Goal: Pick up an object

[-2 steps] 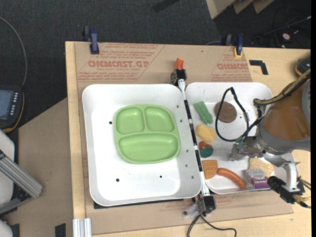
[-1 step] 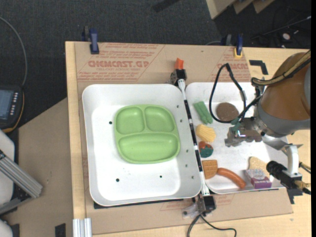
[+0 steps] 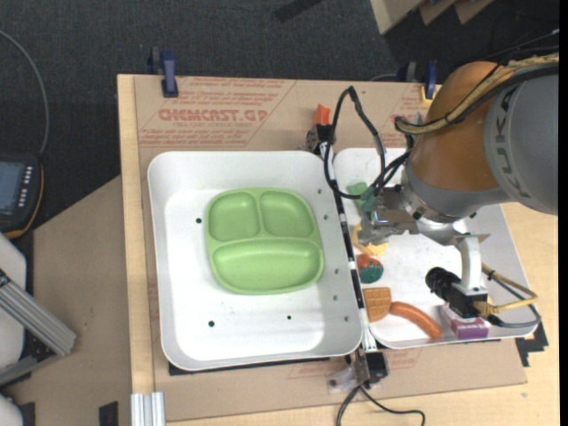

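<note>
The small yellow-orange toy piece lies in the right bin near its left wall, just beside the pincer. I cannot tell whether the pincer is wide or narrow. To grasp well, I judge it should centre over that piece, clear of the wall and the waffle-like piece.

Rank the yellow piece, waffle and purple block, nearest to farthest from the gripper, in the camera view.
1. Yellow piece, right beside the gripper.
2. Waffle, lower along the right bin's left wall.
3. Purple block, bin's lower right corner.
</note>
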You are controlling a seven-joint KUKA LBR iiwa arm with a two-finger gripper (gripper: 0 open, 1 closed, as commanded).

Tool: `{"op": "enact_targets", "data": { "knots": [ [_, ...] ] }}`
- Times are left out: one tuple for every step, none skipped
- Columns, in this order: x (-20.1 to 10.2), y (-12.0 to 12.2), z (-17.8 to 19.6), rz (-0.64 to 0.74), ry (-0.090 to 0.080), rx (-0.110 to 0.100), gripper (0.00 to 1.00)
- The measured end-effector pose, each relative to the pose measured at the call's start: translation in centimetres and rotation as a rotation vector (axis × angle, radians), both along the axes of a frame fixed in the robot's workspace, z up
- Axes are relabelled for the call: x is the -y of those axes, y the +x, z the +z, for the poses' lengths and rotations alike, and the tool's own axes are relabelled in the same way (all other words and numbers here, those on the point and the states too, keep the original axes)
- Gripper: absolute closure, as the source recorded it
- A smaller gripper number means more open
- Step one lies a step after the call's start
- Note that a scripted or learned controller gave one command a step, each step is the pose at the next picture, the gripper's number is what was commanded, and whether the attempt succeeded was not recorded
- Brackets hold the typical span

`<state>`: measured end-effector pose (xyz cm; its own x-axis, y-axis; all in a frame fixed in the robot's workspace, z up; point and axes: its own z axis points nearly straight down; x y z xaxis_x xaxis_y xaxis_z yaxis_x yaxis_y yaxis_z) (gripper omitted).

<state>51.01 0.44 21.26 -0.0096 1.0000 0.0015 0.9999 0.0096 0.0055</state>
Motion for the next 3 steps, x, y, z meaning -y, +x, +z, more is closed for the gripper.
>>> {"op": "enact_targets", "data": {
  "knots": [
    [0.5,-0.2,-0.1,-0.009,-0.002,-0.005,0.00],
    [6.6,4.0,1.6,-0.014,-0.006,0.001,0.00],
    [13.8,6.3,-13.6,-0.016,-0.005,-0.009,0.00]
  ]
}}
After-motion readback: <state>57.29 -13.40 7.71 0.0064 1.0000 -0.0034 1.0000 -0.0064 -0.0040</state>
